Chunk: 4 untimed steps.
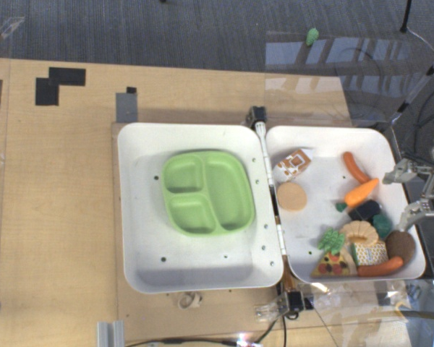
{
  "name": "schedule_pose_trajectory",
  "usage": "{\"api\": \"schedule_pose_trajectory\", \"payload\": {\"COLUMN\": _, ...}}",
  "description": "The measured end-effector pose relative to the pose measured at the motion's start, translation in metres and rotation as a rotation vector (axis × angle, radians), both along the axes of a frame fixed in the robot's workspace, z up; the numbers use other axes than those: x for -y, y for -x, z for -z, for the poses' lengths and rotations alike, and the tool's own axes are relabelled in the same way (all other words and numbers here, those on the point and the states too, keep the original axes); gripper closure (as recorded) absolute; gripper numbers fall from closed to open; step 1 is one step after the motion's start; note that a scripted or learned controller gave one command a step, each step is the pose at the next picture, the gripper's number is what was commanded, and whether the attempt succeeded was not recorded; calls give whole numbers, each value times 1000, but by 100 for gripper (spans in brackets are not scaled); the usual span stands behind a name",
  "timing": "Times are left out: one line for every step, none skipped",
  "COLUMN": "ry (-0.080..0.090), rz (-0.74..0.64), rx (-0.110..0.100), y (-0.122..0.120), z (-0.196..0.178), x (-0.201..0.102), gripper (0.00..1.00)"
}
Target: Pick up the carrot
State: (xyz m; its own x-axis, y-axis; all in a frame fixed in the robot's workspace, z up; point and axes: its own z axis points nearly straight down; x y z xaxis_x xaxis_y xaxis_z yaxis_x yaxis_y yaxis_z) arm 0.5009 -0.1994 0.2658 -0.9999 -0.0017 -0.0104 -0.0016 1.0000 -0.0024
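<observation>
The carrot [362, 191], orange with a green stem end at its lower left, lies at a slant in the right bin [315, 219], toward the bin's right side. My gripper [406, 192] hovers at the right rim of that bin, just right of the carrot and apart from it. One metal finger [399, 173] is above and the other lower down, standing open with nothing between them.
An orange-red sausage [356, 166] lies just above the carrot, and dark toys [367, 211] just below it. Bread [360, 231], a brown kiwi [399, 244], a second sausage [380, 267], a pizza slice [333, 266] and a tan cookie [292, 197] crowd the right bin. The left bin holds a green divided plate [206, 192].
</observation>
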Motion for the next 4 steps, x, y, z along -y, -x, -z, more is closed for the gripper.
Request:
{"api": "schedule_pose_trajectory", "payload": {"ry": -1, "rz": -255, "rx": -5, "y": -8, "z": 124, "x": 5, "gripper": 0}}
{"api": "schedule_pose_trajectory", "payload": {"ry": 11, "rz": -260, "rx": 19, "y": -37, "z": 170, "x": 8, "gripper": 0}}
{"api": "schedule_pose_trajectory", "payload": {"ry": 18, "rz": -453, "rx": 29, "y": -8, "z": 172, "x": -5, "gripper": 0}}
{"api": "schedule_pose_trajectory", "payload": {"ry": 22, "rz": -461, "rx": 37, "y": -12, "z": 160, "x": -7, "gripper": 100}}
